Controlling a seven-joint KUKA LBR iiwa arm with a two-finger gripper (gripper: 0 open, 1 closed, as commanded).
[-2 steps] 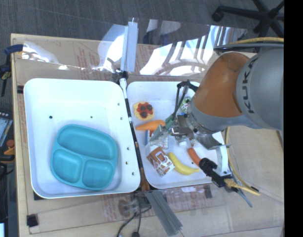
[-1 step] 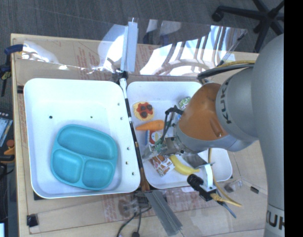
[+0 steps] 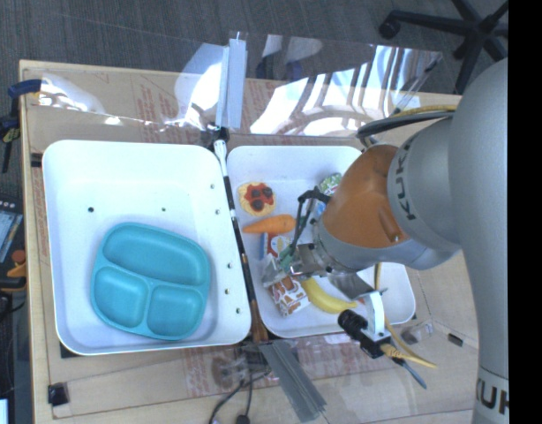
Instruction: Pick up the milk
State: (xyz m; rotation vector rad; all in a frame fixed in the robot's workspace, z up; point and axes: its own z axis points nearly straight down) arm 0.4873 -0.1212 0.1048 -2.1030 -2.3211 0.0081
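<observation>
The milk carton (image 3: 289, 298), small and white with brown and red print, lies tilted near the front of the right bin (image 3: 253, 162). My gripper (image 3: 282, 270) hangs just above its upper end, at the tip of the grey and orange arm (image 3: 377, 206) that reaches in from the right. From here I cannot make out whether the gripper touches the carton. The arm's bulk hides much of the bin's right half.
In the right bin, a yellow banana (image 3: 322, 297) lies beside the carton, an orange carrot (image 3: 268, 225) and a small pizza toy (image 3: 256, 197) sit farther back, and a green item (image 3: 330, 184) peeks out by the arm. The left bin (image 3: 77, 166) holds a blue divided tray (image 3: 150, 279).
</observation>
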